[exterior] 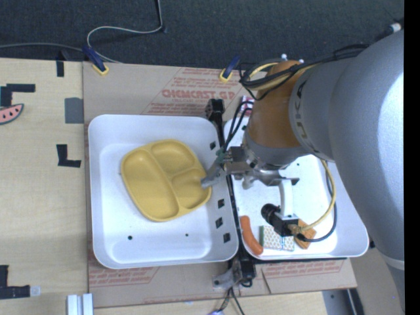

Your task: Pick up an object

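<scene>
A yellow divided plate (163,178) lies in the left white bin (104,195), toward its upper middle. My gripper (211,178) reaches over the wall between the bins and sits low at the plate's right rim, touching or almost touching it. Nothing can be seen held. In the right white bin (348,236) an orange sausage-shaped piece (250,235) lies at the front left corner. A small white and green patterned piece (277,240) rests just to its right. The arm hides most of the right bin.
The bulky grey arm with its orange band (275,120) covers the right bin's back half. Black clips (220,205) line the wall between the bins. The bins stand on cardboard (190,90), with cables at the back.
</scene>
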`<state>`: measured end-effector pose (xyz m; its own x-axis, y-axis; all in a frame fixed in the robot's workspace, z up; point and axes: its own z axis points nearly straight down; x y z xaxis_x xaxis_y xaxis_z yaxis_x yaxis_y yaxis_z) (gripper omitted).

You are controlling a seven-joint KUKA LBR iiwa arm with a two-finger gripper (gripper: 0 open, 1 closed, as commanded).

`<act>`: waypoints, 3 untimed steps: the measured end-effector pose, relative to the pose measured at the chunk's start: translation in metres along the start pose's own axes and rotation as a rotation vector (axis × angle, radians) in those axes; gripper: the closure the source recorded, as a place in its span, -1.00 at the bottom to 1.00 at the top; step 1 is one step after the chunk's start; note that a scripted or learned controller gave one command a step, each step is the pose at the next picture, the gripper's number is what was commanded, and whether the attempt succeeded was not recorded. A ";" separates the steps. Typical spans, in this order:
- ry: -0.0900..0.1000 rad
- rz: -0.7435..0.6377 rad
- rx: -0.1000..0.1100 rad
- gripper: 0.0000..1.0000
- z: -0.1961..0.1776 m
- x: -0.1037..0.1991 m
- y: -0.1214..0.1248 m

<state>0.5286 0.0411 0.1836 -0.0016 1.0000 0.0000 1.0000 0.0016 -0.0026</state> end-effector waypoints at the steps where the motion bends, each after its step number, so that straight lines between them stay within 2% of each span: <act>1: -0.001 0.002 0.000 -1.00 0.000 -0.064 -0.046; 2: 0.001 0.001 0.001 1.00 -0.009 -0.063 -0.045; 3: 0.001 0.000 0.000 1.00 0.000 0.002 -0.013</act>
<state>0.5157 0.0434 0.1836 -0.0016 1.0000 0.0007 1.0000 0.0016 -0.0027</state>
